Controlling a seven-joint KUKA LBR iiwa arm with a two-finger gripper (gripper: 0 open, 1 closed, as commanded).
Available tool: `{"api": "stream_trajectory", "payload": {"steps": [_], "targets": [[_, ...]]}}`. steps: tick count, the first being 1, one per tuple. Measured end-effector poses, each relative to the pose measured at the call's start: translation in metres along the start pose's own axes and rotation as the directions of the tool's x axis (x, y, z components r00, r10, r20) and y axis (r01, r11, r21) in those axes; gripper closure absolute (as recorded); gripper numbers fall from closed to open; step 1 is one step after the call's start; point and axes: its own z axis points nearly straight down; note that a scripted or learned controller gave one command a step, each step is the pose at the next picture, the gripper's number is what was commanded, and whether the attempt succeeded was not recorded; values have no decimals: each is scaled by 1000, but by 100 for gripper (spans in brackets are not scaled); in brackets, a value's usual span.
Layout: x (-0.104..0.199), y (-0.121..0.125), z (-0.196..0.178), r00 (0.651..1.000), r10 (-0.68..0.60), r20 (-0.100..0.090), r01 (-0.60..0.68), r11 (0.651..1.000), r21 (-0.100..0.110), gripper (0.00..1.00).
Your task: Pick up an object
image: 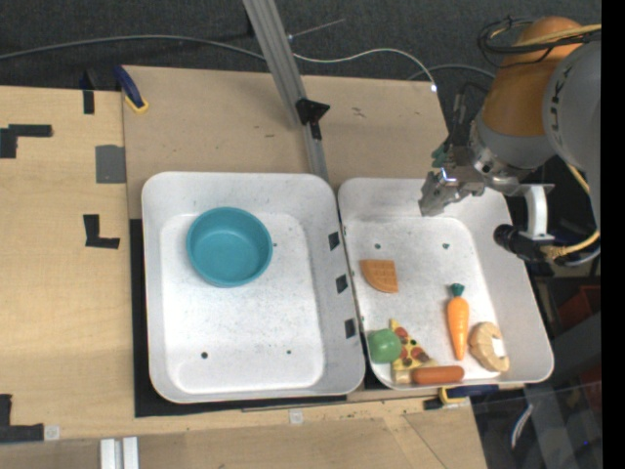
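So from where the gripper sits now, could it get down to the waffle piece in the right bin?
Probably yes. The gripper hovers over the far end of the right bin, and the waffle piece lies alone on bare floor nearer the camera. The carrot and other toys sit farther off, leaving the approach open.

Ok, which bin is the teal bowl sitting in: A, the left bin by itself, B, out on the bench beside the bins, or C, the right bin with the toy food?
A: the teal bowl sits alone in the left bin, while the carrot and other toy food lie in the right bin.
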Motion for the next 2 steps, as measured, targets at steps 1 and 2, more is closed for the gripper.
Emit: {"api": "stream_trajectory", "payload": {"steps": [1,2], "targets": [[-2,1,-43,1000,0,0,0,1000,1,100],[-2,2,-87,1000,0,0,0,1000,1,100]]}}
